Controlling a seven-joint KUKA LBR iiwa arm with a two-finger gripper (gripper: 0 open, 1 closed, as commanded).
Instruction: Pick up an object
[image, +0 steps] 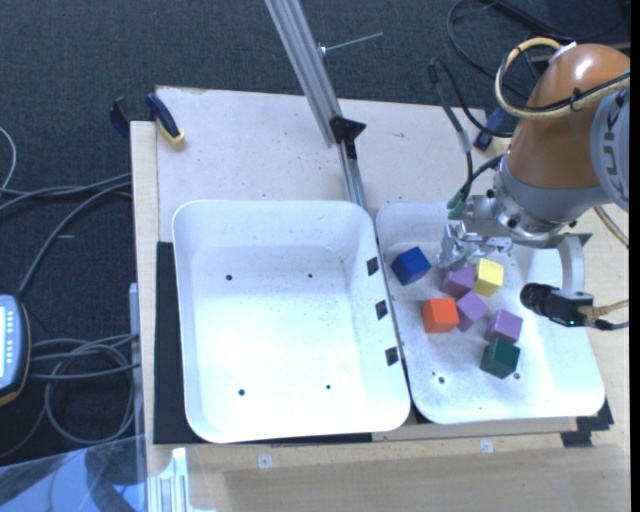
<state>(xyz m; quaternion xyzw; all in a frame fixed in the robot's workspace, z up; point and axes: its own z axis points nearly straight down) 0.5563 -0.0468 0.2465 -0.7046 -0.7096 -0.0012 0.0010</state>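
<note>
The left bin (200, 300) sits beside the right bin (560, 395) holding a blue block (410, 265), orange block (440, 315), purple blocks (458, 282), yellow block (489, 276) and green block (500, 357), the gripper (462, 250) low over them, no readable writing.

Fixed overhead camera — slanted down on both bins (200, 230).

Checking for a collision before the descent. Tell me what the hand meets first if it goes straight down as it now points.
Most likely the purple cube directly under the hand, with the yellow cube close beside it; depth is hard to judge from this slanted view.
</note>
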